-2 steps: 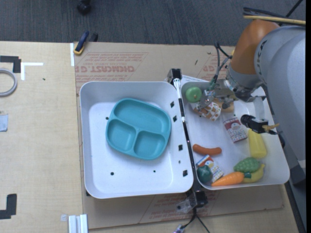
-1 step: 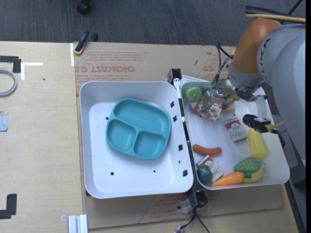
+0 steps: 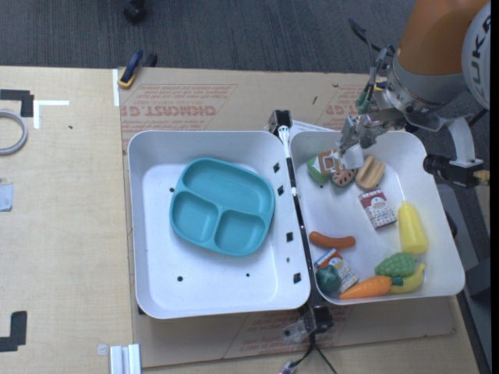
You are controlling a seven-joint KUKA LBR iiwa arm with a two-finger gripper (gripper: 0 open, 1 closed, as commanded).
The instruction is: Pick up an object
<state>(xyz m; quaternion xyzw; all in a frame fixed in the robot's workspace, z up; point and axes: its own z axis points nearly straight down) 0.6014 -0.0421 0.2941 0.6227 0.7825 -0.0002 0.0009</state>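
end effector (image 3: 352, 140), grip state unclear, hovers over bread roll (image 3: 369, 173) lying on a steep diagonal.

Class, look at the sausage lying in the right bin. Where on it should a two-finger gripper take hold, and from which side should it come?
Grip the sausage at its middle, coming straight down from above. It lies flat and alone on the right bin floor, long axis roughly left to right, so fingers closing across its narrow width would likely hold it balanced. Bare floor on both long sides leaves room for them.
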